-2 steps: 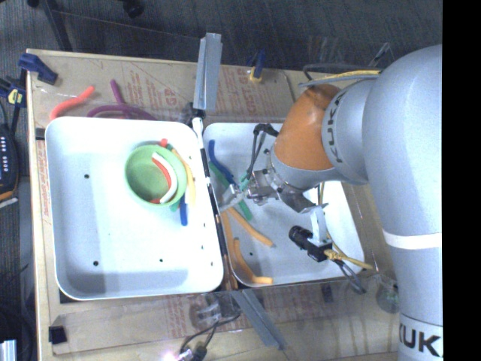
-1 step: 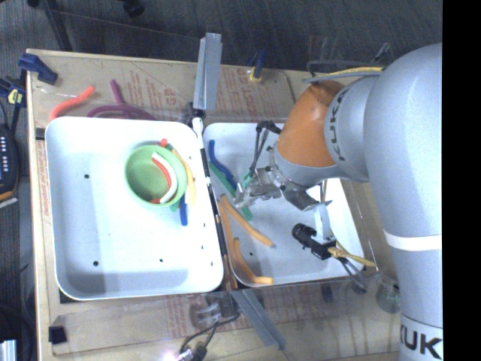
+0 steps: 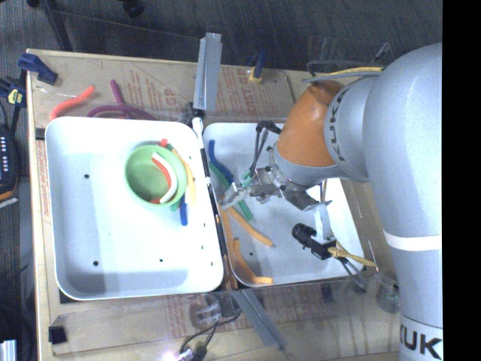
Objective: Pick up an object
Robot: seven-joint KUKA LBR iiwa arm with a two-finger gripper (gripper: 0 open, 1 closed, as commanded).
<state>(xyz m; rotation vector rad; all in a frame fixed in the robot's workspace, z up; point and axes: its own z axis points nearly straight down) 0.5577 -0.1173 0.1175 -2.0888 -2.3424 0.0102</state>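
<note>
Counter (image 3: pixel 150 74) of plywood, carrying two white bins side by side.
Arm (image 3: pixel 391 126): enters from frame right, wrist bent down over right bin (image 3: pixel 293 265).
Tool (image 3: pixel 237 192): low near that bin's left wall, just beside green strip (image 3: pixel 223 174) and orange stick (image 3: pixel 254 230); apart or together cannot be told.
Left bin (image 3: pixel 83 224): green bowl (image 3: pixel 150 177), centre.

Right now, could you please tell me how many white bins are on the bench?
2. The left bin holds a green bowl. The right bin sits directly beside it, partly covered by the arm. No third bin seems hidden.
</note>
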